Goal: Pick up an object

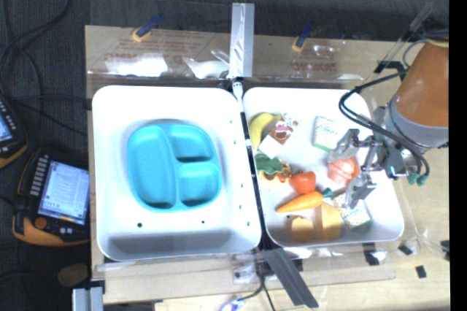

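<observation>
My gripper (354,166) hangs over the right part of the right bin (387,225), its fingers spread apart, one finger (347,142) on the far side and the other on the near side of a salmon-pink round toy (341,170). The toy lies low between the fingers, which stand apart from it on both sides. Left of it lie a red tomato-like toy (304,180) and an orange carrot (299,203).
The right bin also holds a banana (260,126), a small brown-red toy (282,131), a green-white packet (325,131), a leafy green toy (271,166), a tan block (322,223) and a patterned packet (357,215). A blue divided tray (174,163) sits in the left bin (109,229).
</observation>
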Motion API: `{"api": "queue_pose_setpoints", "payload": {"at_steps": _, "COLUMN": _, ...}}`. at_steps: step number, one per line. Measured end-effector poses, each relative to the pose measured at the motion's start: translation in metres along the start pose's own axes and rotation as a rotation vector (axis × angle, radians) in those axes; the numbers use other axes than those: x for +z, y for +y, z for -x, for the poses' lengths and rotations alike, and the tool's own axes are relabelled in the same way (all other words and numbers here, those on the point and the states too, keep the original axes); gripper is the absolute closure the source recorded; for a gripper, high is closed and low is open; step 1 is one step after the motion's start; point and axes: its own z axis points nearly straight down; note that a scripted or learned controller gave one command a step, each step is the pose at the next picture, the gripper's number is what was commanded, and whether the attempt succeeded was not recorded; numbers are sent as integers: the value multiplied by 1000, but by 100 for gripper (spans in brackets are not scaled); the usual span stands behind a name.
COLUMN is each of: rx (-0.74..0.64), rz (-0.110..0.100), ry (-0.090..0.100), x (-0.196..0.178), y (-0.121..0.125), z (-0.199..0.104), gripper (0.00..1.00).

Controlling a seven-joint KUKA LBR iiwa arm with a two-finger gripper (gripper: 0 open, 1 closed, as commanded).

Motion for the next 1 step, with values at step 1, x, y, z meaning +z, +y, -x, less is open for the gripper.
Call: {"api": "queue_pose_setpoints", "payload": {"at_steps": 1, "rx": 220, "rz": 1, "ry": 2, "x": 118, "y": 31, "z": 15, "gripper": 0}}
